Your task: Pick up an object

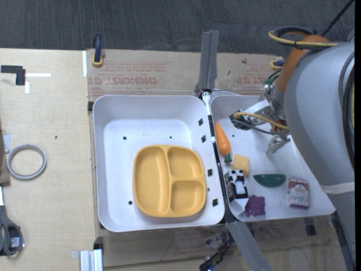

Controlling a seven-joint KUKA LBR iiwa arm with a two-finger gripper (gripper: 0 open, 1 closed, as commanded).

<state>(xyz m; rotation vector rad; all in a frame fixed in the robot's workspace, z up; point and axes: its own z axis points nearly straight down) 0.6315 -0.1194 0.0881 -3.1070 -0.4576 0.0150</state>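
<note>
In the right bin (316, 206) lie an orange carrot (223, 140), a yellow cheese wedge (241, 164), a black-and-white cow toy (237, 184), a purple bunch of grapes (255, 206), a green bowl-shaped piece (269, 179) and a small red box (298, 193). My gripper (274, 134) hangs low over the back of this bin, to the right of the carrot and above the green piece, partly covered by cables and the grey arm. I see nothing in its grasp.
The left bin (113, 151) holds a yellow divided plate (169, 180). On the wooden bench to the left lie a grey tape ring (25, 161) and scissors (10, 237). The bulky arm (327, 112) covers the right bin's right side.
</note>
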